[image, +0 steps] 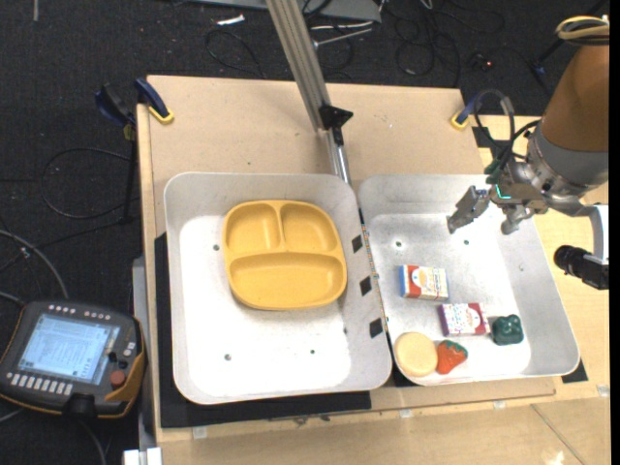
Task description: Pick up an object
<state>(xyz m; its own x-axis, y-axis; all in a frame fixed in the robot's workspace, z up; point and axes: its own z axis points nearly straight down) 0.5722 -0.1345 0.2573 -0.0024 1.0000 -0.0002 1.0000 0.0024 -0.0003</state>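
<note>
The right bin (426, 245) holds several small items near its front: a white and orange carton (424, 282), a purple box (461, 318), a dark green toy (507, 330), a red strawberry (450, 356) and a pale round cookie (417, 354). My gripper (489, 214) hangs above the bin's rear right part, well behind the items. Its two fingers are spread apart, one at the left (465, 211) and one at the right (513, 219), with nothing between them.
A yellow divided plate (285, 255) lies in the left bin (194, 308). A metal pole (305, 56) slants up from the bench's back. A teach pendant (68, 356) sits on the floor at the left. Blue and yellow clamps (150, 100) grip the bench corners.
</note>
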